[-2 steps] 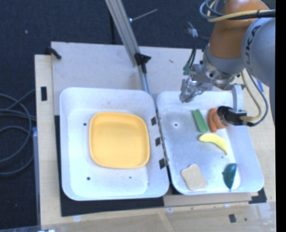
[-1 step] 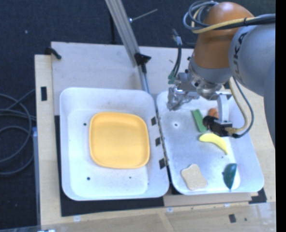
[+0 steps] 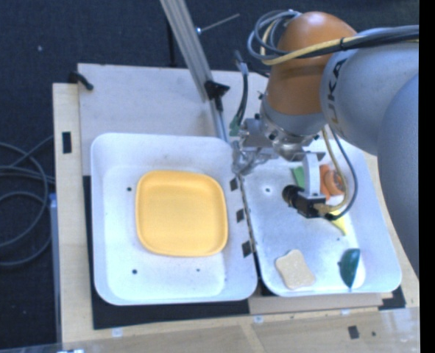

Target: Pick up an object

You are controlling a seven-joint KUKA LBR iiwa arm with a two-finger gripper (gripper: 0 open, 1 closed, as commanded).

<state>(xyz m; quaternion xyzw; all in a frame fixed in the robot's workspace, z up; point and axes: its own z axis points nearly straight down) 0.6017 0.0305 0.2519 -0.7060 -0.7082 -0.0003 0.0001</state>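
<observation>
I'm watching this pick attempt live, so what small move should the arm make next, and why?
Probably shift the gripper toward the near side of the right bin, over the bread slice. The gripper sits at the divider between the bins, above no object, while the bread lies flat and apart from the other items.

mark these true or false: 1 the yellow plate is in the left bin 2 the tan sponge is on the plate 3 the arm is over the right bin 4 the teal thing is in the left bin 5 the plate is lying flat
1. The yellow plate is in the left bin: true.
2. The tan sponge is on the plate: false. It lies on the floor of the right bin, near the front edge.
3. The arm is over the right bin: true; it hangs above that bin's back part.
4. The teal thing is in the left bin: false. It lies in the right bin, to the right of the sponge.
5. The plate is lying flat: true.
</observation>
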